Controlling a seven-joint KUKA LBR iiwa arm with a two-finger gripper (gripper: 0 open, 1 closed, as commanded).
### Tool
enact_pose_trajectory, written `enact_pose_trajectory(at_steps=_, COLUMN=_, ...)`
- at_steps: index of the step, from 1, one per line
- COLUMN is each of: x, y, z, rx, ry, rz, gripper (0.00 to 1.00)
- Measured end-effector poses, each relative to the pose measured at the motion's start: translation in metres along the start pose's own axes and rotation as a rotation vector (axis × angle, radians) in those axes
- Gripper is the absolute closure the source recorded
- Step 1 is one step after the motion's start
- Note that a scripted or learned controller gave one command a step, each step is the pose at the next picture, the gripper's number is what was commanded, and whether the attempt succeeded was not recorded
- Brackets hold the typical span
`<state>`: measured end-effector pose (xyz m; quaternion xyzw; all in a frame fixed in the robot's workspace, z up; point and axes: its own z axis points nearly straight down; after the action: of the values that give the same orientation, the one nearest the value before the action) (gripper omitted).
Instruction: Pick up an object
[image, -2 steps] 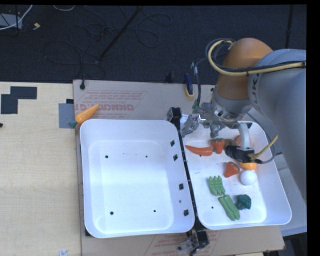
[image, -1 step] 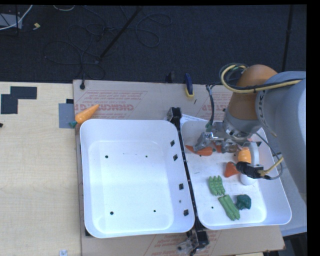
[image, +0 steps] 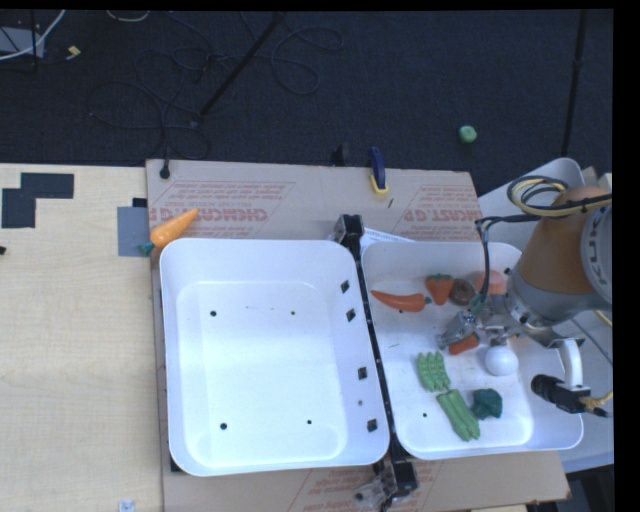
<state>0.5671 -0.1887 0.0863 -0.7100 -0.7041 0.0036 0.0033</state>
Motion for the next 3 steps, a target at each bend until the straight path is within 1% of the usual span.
enact_pose_trajectory(at_steps=1, x=0.048, y=0.049, z=-0.002, rx=-0.010, ry=0.002, rz=-0.013, gripper=0.00)
enact_pose_trajectory(at_steps=2, x=0.082, y=0.077, z=-0.002, rx=-0.009, ry=0.001, rz=-0.012, gripper=0.00)
enact_pose_trajectory(at_steps=3, x=0.080, y=0.076, z=-0.012, rx=-0.005, ry=0.002, rz=-0.010, gripper=1.00)
